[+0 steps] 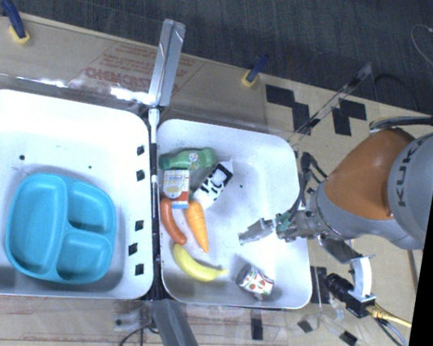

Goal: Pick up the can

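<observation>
1. Two white bins sit side by side; the can [256,281] lies on its side in the right bin [272,157], at about five o'clock on its floor, close to the near rim and the right wall.
2. The gripper [260,230] hangs over the right bin at about three o'clock, above and just beside the can; how far its fingers are spread cannot be told, and nothing shows between them.
3. Likely risk: the can, lying on its round side, may roll or squirt away if the fingers close off-centre.
4. Another risk: the near rim and right wall crowd the can, so a finger could strike the bin.
5. Open floor lies at one o'clock; the banana [196,265], carrot [197,222] and sausage [173,220] crowd the left. The blue tray [63,229] fills the left bin [13,113].
</observation>
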You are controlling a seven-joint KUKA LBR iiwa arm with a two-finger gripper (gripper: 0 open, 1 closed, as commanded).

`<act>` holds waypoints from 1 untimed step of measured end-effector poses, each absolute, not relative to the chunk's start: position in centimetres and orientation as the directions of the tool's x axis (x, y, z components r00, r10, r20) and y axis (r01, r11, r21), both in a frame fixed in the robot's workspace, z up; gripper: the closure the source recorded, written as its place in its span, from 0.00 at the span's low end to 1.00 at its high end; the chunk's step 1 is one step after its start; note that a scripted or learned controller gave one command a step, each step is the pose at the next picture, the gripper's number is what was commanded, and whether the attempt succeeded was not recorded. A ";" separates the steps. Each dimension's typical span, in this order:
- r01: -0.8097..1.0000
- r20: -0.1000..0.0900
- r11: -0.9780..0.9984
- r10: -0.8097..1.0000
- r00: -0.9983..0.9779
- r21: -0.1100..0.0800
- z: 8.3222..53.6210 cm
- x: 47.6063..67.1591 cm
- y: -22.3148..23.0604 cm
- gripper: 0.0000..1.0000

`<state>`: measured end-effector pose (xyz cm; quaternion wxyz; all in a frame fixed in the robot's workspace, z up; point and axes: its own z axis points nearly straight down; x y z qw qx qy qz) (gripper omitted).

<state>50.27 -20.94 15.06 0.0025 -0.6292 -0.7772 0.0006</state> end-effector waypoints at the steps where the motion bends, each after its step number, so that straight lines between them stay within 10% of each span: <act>1: 0.985 0.002 0.174 0.985 -0.174 -0.003 9.0 47.7 -21.0 0.00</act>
